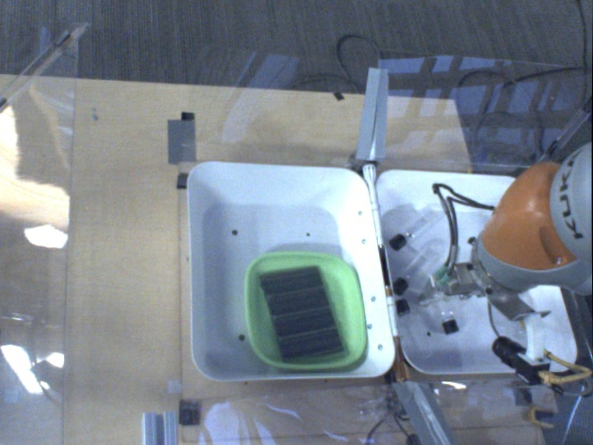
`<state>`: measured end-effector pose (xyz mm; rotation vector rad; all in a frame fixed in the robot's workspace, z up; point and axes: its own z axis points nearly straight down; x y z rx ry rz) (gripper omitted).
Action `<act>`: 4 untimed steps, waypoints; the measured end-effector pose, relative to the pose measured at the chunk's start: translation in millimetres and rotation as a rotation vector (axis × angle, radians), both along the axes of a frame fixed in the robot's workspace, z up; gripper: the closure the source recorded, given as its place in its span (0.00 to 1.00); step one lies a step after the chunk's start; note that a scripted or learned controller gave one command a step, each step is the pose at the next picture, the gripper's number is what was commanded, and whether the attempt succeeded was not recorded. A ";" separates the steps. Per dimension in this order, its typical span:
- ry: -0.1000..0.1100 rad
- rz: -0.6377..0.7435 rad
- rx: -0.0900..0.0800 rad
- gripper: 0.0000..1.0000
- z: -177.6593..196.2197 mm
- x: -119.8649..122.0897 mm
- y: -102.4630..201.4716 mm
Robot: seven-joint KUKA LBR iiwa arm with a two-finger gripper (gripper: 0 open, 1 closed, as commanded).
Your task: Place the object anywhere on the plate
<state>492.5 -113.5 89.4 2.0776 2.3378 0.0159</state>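
Pale wooden table [111,276] carries two white bins: the dark ridged object [298,312] already lies on the green plate [259,281] in the left bin [208,248], at nine o'clock from the arm [533,230].

the grey arm [547,235] with its orange band reaches in from the right, wrist bent downward.

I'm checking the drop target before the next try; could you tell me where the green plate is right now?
The green plate lies in the left white bin, toward its lower right corner by the divider between the bins, with a dark ridged object lying on it.
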 end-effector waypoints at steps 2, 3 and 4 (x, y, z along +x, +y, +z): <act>0.011 0.261 -0.001 1.00 95.6 -3.7 132.6; 0.011 0.361 -0.001 1.00 95.8 -4.5 180.8; 0.011 0.360 -0.001 0.00 95.8 -4.4 180.6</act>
